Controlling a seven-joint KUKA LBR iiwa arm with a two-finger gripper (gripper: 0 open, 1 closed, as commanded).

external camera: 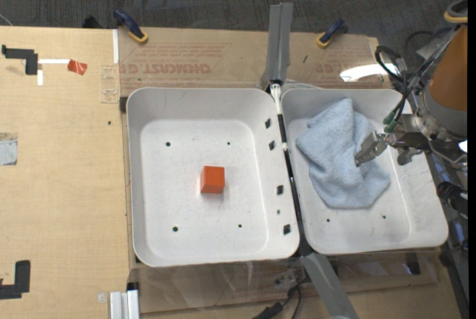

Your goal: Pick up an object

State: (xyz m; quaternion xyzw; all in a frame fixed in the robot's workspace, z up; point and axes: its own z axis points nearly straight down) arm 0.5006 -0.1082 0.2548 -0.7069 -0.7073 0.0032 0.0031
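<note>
A crumpled light blue cloth lies in the right bin, toward its left and middle. An orange-red cube sits near the middle of the left bin. My gripper hangs over the right bin at the cloth's right edge and stands open. Its left fingertip is at or just above the cloth's edge, and the other finger is over bare bin floor. Nothing is between the fingers.
A grey divider strip runs between the bins at the back. Cardboard with two clamps lies behind the bins. Black cables loop by the arm at the right. A wooden board is on the left.
</note>
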